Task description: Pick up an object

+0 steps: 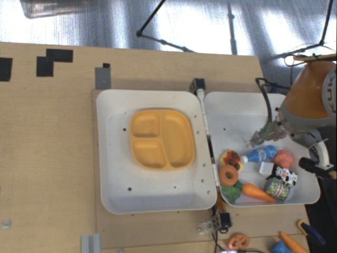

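My gripper (261,137) hangs low over the right bin (231,112), at the end of the grey arm with its orange band (309,96). Just below and to its right lies a blue bottle (261,155), close to the gripper tip. Around the bottle sit a pink ball (284,158), a brown donut (228,175), a pizza slice (231,158), an orange carrot (257,193), a green leaf (231,193), a green can (277,188) and a small cow-patterned piece (287,176). Nothing shows held in the gripper.
The left bin (118,157) holds a yellow divided plate (159,139). A pretzel (238,241) and an orange toy (288,245) lie on the bench below the right bin. A cable clamp (198,86) sits between the bins at the back.
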You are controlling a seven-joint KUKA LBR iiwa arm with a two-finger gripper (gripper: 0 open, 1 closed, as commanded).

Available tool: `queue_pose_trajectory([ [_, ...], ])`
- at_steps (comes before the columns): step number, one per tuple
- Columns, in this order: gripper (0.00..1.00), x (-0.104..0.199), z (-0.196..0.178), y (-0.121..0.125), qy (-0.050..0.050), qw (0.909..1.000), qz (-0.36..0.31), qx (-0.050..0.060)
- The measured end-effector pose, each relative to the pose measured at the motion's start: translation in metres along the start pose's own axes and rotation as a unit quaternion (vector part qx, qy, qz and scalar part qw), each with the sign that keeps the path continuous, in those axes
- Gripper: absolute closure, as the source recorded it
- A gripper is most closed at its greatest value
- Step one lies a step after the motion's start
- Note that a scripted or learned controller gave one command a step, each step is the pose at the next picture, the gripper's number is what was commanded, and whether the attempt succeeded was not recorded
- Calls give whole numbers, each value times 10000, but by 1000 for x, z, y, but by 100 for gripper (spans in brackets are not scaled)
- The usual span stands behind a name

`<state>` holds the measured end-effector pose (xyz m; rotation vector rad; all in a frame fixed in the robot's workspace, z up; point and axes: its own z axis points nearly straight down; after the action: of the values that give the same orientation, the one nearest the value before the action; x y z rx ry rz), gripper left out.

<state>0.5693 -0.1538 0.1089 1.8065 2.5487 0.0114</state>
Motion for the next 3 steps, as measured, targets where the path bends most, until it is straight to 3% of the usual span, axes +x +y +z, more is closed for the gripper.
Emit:
queue_pose_trajectory([
  [1, 0, 0, 0, 0, 2, 10000, -1, 2],
  [2, 0, 8, 21, -7, 27, 9974, -714, 36],
  [3, 100, 8, 10, -4, 8, 9975, -710, 9],
])
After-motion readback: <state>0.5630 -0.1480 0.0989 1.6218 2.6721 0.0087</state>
